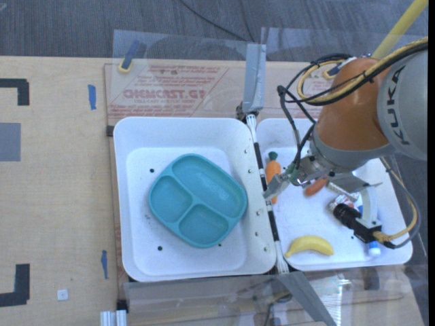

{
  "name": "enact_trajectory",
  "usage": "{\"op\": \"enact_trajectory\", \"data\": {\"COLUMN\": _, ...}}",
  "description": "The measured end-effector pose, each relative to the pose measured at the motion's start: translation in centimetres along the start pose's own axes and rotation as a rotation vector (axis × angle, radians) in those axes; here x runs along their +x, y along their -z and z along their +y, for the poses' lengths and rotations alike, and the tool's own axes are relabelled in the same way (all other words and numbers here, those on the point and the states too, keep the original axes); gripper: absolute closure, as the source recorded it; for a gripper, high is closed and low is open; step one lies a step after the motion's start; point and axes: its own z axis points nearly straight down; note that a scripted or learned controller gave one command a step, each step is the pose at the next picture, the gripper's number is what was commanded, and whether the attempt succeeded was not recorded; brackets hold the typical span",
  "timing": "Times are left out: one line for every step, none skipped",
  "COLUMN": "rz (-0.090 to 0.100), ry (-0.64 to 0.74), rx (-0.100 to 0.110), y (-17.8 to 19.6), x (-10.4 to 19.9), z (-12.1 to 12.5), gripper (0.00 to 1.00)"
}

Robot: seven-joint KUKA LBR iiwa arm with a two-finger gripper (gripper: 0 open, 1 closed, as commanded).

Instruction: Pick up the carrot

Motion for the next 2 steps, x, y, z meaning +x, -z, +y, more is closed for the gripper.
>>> {"op": "enact_trajectory", "data": {"rz": 0.0, "ry": 0.025, "rx": -0.001, "y": -4.8, "x": -9.0, "z": -3.6, "gripper": 0.0}}
{"op": "enact_trajectory", "data": {"rz": -0.005, "ry": 0.131, "rx": -0.007, "y": -9.6, "x": -9.3, "z": -0.7, "gripper": 0.0}}
